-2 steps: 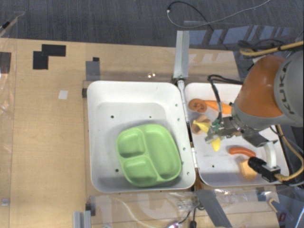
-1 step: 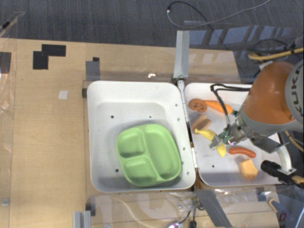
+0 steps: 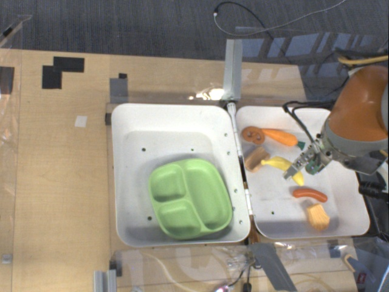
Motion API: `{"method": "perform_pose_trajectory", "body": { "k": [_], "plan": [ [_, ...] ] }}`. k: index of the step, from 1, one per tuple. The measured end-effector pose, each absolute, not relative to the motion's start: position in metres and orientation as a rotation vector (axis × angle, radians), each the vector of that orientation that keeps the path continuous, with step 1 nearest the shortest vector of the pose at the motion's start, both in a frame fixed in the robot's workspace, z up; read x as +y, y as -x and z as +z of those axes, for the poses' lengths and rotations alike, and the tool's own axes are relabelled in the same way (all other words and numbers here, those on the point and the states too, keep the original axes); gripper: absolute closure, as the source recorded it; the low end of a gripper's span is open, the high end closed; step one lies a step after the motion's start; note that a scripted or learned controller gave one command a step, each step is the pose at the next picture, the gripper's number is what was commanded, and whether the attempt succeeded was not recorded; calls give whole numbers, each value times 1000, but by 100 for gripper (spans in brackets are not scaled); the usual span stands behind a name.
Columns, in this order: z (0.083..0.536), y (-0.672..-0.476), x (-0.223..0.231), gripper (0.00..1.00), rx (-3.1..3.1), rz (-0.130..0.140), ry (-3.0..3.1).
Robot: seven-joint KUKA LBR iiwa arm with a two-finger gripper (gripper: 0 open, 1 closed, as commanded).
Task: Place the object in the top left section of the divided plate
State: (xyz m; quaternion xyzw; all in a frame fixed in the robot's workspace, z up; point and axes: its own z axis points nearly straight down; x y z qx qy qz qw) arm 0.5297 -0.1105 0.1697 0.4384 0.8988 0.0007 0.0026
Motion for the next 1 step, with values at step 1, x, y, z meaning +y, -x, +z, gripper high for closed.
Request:
{"method": "perform_pose_trajectory", "body": {
  "k": [1],
  "plan": [
    [185, -496, -32, 100, 2856, 4, -1298]
  ]
}}
